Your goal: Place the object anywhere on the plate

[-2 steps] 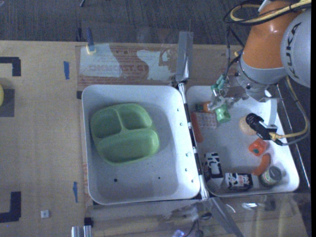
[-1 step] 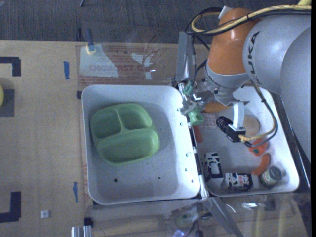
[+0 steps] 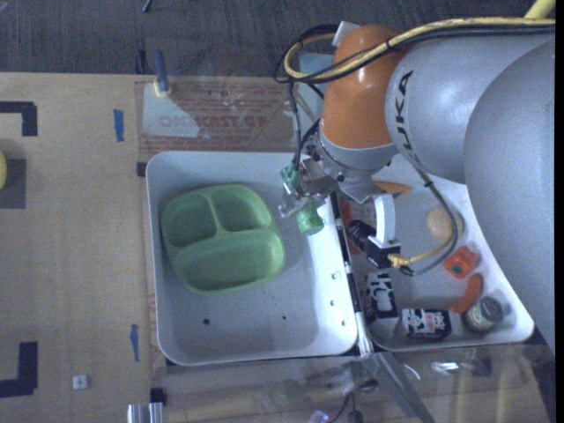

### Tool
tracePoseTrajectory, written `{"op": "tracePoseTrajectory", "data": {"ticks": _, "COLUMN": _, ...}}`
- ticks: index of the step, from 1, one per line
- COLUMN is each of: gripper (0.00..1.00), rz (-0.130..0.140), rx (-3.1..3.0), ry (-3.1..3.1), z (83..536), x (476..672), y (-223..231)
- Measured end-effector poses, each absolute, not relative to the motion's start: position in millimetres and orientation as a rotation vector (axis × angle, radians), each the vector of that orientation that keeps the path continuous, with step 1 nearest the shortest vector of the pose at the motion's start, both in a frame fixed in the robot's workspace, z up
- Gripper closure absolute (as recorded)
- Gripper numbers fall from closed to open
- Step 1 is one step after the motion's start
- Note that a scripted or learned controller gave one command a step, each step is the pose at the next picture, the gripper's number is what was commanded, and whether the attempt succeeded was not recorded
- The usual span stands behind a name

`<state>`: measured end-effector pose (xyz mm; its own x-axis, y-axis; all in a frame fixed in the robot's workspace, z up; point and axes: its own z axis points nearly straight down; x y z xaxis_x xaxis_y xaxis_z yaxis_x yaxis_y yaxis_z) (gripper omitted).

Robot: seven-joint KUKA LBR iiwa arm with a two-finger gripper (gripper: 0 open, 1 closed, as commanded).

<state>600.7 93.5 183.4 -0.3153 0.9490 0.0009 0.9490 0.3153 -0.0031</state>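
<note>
In the camera view, you are looking down on the bench [image 3: 70, 263] with two white bins side by side. The left bin [image 3: 251, 337] carries a green divided plate [image 3: 222, 236], lying flat in the bin's upper left part, its two small compartments toward the top and the one large compartment below them.

Your arm [image 3: 458, 95] comes in from the right, the orange band sitting above the wrist, and its gripper [image 3: 302, 203] hangs over the left bin's right side, close to the wall shared by the two bins. A small green object [image 3: 309, 219] shows right at the fingers' tips, just beside the plate's right edge and apart from it. You cannot tell from here whether the fingers are clamped on it or merely touching it, nor how far apart they stand, since the wrist hides most of them.

The right bin [image 3: 515, 324] holds a scatter of things: a small black-and-white carton [image 3: 426, 322] near the bottom wall, a dark round can [image 3: 484, 315] beside it, an orange piece [image 3: 459, 262] and a pale round item [image 3: 440, 222] higher up. A yellow cable [image 3: 423, 256] loops across this bin from the wrist.
</note>
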Motion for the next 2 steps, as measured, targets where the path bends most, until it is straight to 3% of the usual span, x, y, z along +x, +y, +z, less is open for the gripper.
{"op": "tracePoseTrajectory", "data": {"ticks": 1, "gripper": 1.0, "rz": -0.001, "rx": -1.708, "ry": -2.637, "z": 214.5, "x": 619.1, "y": 182.0}}
{"op": "tracePoseTrajectory", "data": {"ticks": 2, "gripper": 1.0, "rz": -0.001, "rx": -1.706, "ry": -2.641, "z": 223.4, "x": 620.0, "y": 183.2}}
